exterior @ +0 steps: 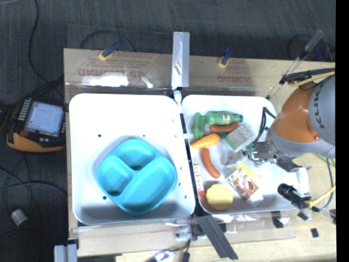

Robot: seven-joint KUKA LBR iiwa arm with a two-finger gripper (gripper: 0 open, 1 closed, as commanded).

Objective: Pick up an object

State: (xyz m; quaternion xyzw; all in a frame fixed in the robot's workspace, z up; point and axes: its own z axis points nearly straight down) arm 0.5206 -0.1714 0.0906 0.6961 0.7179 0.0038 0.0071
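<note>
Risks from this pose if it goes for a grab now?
1. The right bin is crowded: carrot, sausage and bottle lie close, so a grab may catch two or nudge neighbours.
2. The arm hides the tool, so its aim is unclear.
3. The snack pack lies flat, likely slippery.

The wooden bench (305,72) bears two white bins side by side, the left bin (82,146) and the right bin (240,103).

Blue tray (136,173) fills left bin (82,124) centre; corners free.
</note>
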